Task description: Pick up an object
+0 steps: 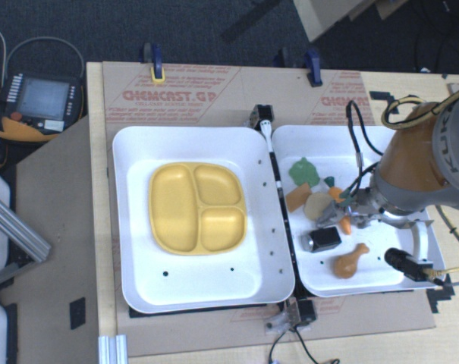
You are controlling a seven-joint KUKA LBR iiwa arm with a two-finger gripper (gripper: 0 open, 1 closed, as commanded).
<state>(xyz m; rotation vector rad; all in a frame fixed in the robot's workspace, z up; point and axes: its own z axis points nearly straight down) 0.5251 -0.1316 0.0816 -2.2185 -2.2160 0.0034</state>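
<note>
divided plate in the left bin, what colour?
Yellow. The divided plate lies in the left bin, seen plainly in the camera view.

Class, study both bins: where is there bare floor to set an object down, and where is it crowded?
Free: the left bin floor around the yellow divided plate, widest along its near edge. Crowded: the right bin, where the green toy, black block and drumstick cluster beside the gripper.

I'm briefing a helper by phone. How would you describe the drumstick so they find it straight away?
Look in the right bin, the one the arm reaches into. Near its front edge lies the drumstick, just right of a black block. It is the brown, club-shaped piece with a thin handle end; its neighbours are green, tan or black.
</note>
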